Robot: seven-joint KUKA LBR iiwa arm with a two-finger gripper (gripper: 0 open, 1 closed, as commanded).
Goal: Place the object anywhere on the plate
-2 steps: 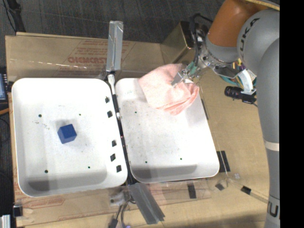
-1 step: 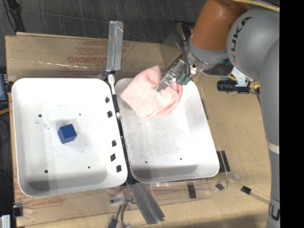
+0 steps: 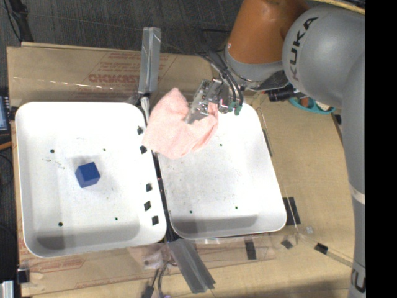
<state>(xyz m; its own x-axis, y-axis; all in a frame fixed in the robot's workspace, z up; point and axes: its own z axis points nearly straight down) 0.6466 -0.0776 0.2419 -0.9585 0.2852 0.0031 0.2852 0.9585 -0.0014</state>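
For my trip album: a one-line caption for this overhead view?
Gripper holds pink cloth over right bin; blue cube sits left.

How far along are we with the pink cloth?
Done: the gripper has the pink cloth pinched at its top edge, over the right bin. In hand: the cloth hangs bunched from the jaws. Left: the placement itself; I can't make out a plate. The blue cube sits in the left bin.

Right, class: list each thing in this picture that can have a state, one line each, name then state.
Pink cloth: crumpled, lifted at one edge, draped over the rim between the bins.
Gripper: shut on the pink cloth's upper edge.
Blue cube: resting flat in the left bin, untouched.
Right bin: bears part of the cloth.
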